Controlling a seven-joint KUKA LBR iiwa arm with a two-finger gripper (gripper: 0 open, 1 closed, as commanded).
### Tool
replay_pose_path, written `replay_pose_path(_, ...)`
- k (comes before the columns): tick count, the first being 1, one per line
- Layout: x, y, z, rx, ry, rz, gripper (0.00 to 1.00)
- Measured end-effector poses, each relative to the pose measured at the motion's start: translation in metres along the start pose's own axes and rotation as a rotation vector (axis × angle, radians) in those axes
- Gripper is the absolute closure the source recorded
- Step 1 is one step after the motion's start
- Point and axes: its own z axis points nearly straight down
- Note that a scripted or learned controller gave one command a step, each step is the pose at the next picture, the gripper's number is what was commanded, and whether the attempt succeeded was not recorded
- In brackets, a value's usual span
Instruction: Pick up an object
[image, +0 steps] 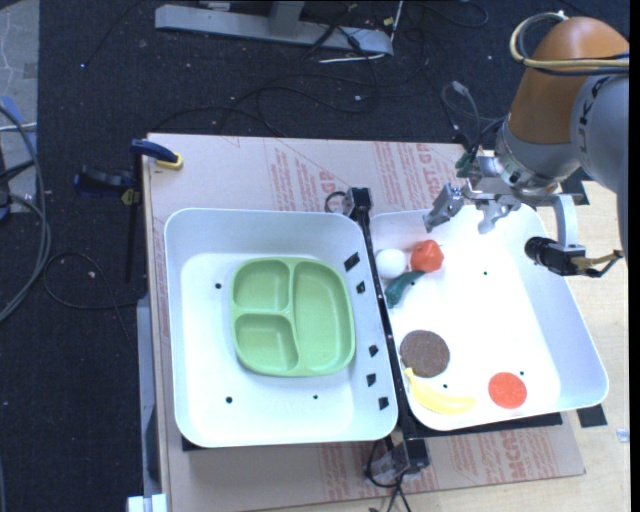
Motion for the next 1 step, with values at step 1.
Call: replay_pose_path(1,-0.0203,0.0014,0.0351,0.002,0.000,0.077,0.00)
